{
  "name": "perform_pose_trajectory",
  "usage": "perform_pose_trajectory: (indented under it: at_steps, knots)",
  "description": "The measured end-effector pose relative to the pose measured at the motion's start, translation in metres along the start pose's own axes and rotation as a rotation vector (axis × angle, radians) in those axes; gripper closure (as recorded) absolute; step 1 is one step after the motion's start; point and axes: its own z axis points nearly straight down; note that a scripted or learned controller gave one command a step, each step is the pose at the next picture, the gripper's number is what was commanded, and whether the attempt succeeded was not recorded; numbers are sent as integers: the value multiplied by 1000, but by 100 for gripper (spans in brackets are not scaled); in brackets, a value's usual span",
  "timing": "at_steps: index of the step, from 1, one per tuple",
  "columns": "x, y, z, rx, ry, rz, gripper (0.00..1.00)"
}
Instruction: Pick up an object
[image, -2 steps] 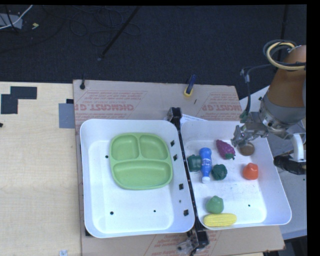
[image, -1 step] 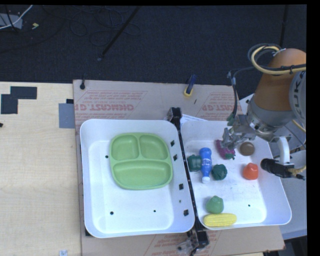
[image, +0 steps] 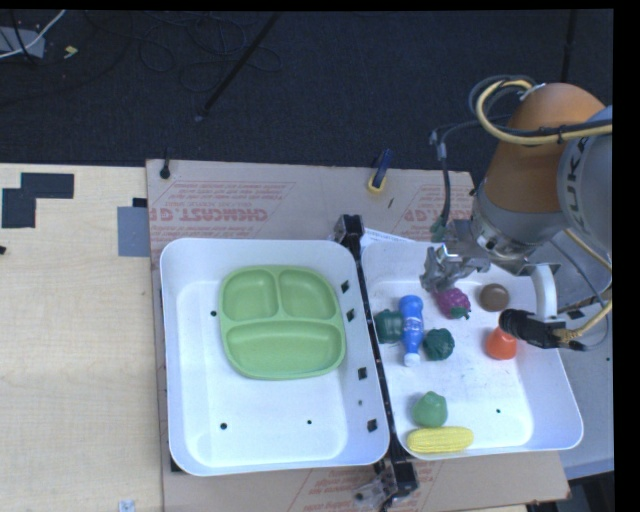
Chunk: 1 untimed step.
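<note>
The right bin (image: 545, 420) holds several small toys. A blue bottle (image: 411, 325) lies near its left wall, between two dark green pieces (image: 388, 325) (image: 438, 343). A purple toy (image: 455, 301) lies just right of the bottle's top, with a brown round piece (image: 493, 296) and an orange piece (image: 502, 343) further right. A green round toy (image: 430, 409) and a yellow corn cob (image: 440, 439) sit near the front edge. My gripper (image: 440, 272) hangs over the bin's back part, just above and left of the purple toy; I see nothing held in it.
The left bin (image: 190, 420) carries a light green divided plate (image: 281, 321). A black divider (image: 362, 330) runs between the bins. The arm's orange band (image: 550, 150) and cables (image: 545, 325) hang over the right bin's back right. A blue and yellow clip (image: 379, 172) lies behind the bins.
</note>
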Motion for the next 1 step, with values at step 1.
perform_pose_trajectory:
  at_steps: [1]
  knots:
    - [39,0,-8,1,0,-1,100]
